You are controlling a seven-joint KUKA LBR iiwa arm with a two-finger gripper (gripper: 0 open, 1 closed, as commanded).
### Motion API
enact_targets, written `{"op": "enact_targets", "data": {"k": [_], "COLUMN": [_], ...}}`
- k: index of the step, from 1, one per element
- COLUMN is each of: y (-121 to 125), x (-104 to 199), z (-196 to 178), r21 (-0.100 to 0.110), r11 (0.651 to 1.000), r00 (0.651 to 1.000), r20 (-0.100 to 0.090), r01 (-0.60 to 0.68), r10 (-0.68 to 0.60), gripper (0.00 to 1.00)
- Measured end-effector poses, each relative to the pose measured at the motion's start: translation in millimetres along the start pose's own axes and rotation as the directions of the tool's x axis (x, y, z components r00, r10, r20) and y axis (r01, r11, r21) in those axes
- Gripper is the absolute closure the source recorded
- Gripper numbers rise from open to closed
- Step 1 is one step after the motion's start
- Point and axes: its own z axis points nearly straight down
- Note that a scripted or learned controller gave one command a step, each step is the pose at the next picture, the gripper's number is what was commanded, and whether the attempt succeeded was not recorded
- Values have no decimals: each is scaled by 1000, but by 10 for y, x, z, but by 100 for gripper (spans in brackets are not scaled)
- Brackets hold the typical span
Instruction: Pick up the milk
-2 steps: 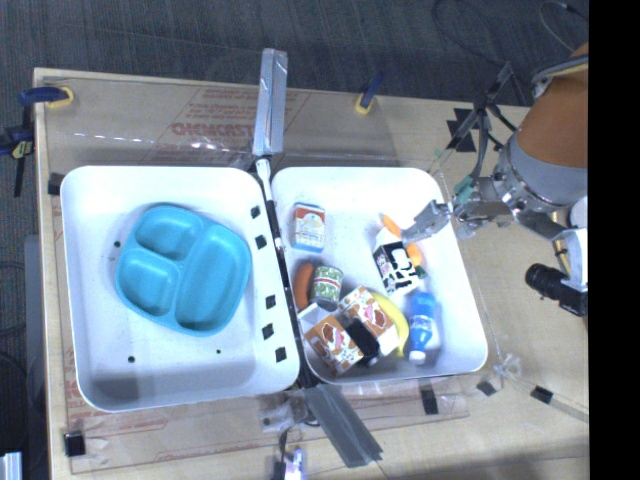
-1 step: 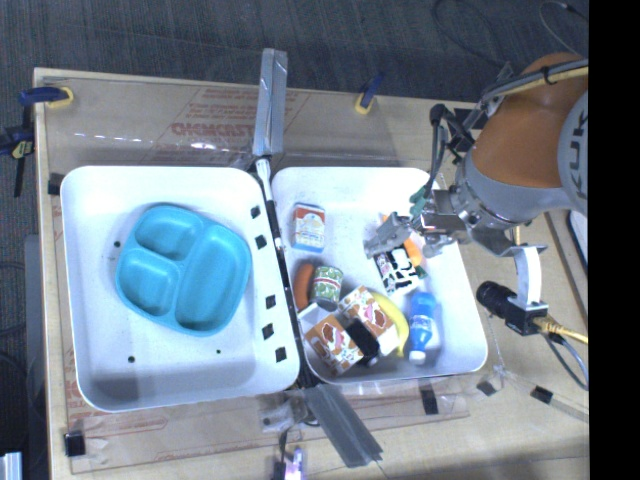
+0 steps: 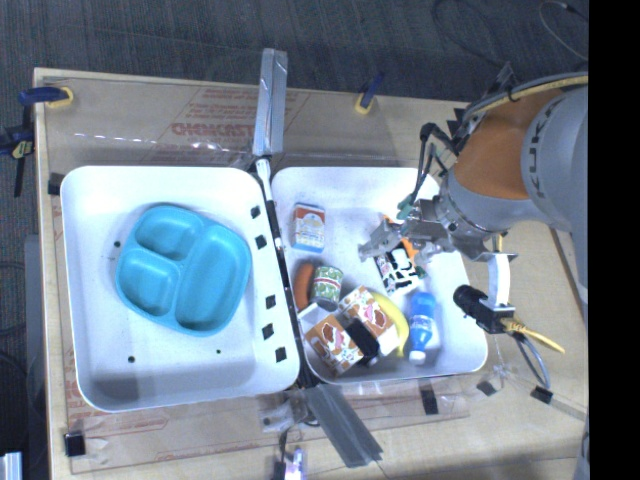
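Observation:
The milk [image 3: 400, 268] is a small carton with a black-and-white pattern, lying in the right bin [image 3: 340, 190] toward its right side. My gripper [image 3: 392, 240] hangs at the carton's upper edge, directly over it or touching it; I cannot tell which. The grey wrist and orange band [image 3: 495, 158] reach in from the right above it. The carton rests on the bin floor, and its upper part is hidden by the gripper.
A white-and-red carton [image 3: 309, 227], green can [image 3: 327, 284], orange piece [image 3: 303, 280], two brown boxes [image 3: 345, 333], banana [image 3: 397, 325] and blue bottle [image 3: 421, 326] crowd the right bin's front. The left bin [image 3: 90, 368] holds a blue divided tray [image 3: 183, 268].

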Motion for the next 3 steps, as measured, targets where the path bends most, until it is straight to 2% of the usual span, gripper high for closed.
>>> {"op": "enact_targets", "data": {"k": [1,2,3], "y": [158,154,154], "x": [-102,-100,-99], "z": [856,761,760], "r21": [-26,-23,-23], "r11": [996,996,996], "r00": [997,996,996], "r20": [7,7,8], "r01": [80,85,85], "r10": [-80,-85,-85], "gripper": [0,100,0]}}
